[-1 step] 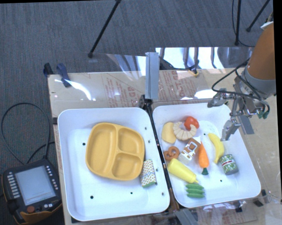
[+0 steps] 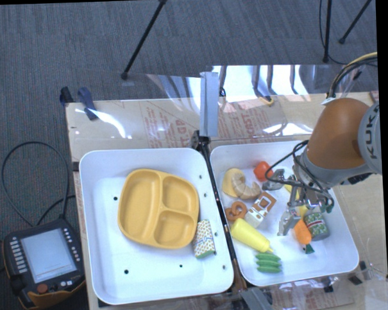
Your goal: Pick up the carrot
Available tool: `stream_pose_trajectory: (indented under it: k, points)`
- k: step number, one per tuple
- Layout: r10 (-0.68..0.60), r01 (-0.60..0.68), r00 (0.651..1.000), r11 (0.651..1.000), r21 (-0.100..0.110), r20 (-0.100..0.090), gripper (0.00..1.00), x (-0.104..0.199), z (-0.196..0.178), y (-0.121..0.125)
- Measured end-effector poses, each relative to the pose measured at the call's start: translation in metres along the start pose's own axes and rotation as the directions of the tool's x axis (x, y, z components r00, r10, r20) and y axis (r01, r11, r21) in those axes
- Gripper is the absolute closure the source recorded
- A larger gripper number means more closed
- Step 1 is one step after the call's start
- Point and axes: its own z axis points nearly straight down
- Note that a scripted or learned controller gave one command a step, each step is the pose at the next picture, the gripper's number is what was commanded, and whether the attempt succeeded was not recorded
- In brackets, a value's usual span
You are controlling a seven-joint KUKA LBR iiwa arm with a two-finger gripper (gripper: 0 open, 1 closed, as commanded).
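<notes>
Just right of tool (image 2: 288, 225), carrot (image 2: 302, 232).

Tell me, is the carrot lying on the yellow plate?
No, the carrot lies in the right bin beside the pincer, while the yellow plate sits in the left bin.

Overhead (slanted), facing both bins (image 2: 93, 187)

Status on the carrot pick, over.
Pincer down in right bin, beside carrot. Carrot not gripped, lying against a can. Crowded there.
</notes>
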Motion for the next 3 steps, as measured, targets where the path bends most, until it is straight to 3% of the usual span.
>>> stream_pose_trajectory:
  k: [1,2,3]
  points:
    - [-0.081,0.081,0.997,0.997,0.0,0.001,0.0,0.069,0.003,0.005]
    - [-0.087,0.087,0.996,0.996,0.002,0.008,1.0,0.066,-0.007,0.008]
    - [-0.123,0.123,0.992,0.992,0.006,0.008,1.0,0.062,-0.074,0.054]
